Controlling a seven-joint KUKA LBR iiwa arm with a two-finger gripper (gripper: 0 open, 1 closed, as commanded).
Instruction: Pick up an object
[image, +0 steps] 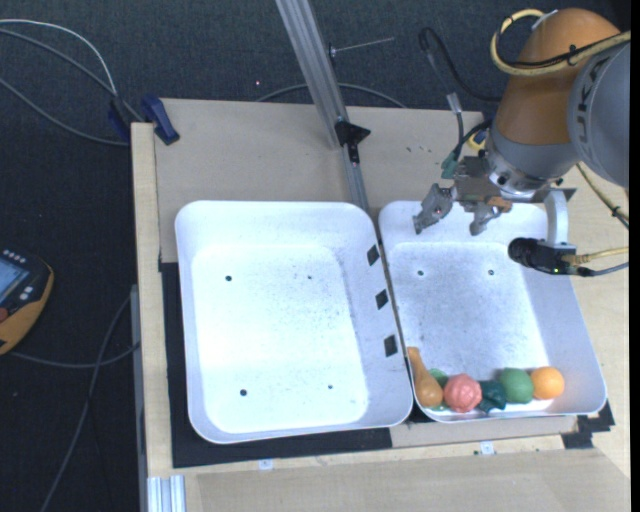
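— Orange-banded arm: where is its gripper (452, 218)?
— Over the far rim of the right bin (480, 290), fingers spread, nothing between them.
— And the objects?
— Along that bin's near edge, well apart from it: a tan pear-shaped piece (424, 382), a pink ball (462, 392), a green ball (516, 385), an orange ball (547, 381).
— The left bin (275, 315)?
— Just beside it, on the same surface (240, 150).

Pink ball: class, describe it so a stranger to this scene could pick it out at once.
Start at the right bin and follow its near wall, where a row of small objects sits. The pink ball is second from the left, between the orange gourd-shaped piece and the green ball; it is the row's only pink, speckled object.
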